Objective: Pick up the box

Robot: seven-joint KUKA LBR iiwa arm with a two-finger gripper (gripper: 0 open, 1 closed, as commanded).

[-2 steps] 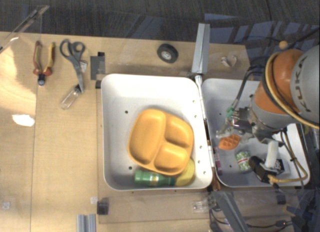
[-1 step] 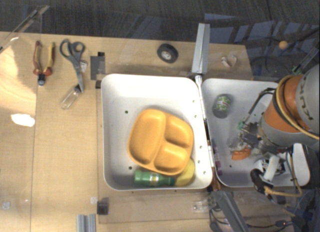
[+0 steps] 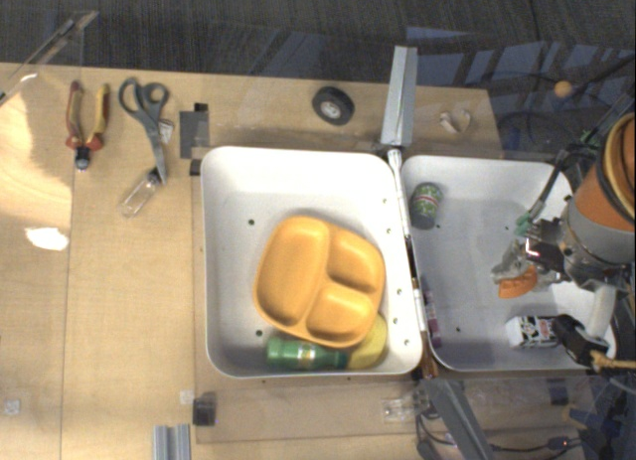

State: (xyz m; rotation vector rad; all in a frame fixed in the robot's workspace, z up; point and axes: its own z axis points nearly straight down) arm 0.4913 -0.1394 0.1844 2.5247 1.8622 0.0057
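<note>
**Box waits in the right bin's near corner**

On the desk (image 3: pixel 119 299), the left bin (image 3: pixel 229 190) carries a yellow divided tray (image 3: pixel 320 279) lying over a green bottle (image 3: pixel 298 353). In the right bin (image 3: pixel 467 249) sit a green can (image 3: pixel 426 202) and an orange object (image 3: pixel 517 285). The tool (image 3: pixel 532 246) hovers there; its state I cannot tell. The box (image 3: pixel 537 330) lies just nearer, apart from it.

The wooden bench (image 3: pixel 109 329) bears two white bins (image 3: pixel 229 249). Scissors (image 3: pixel 149 120), pliers (image 3: pixel 84 120) and a tape roll (image 3: pixel 333 104) lie on it too
</note>
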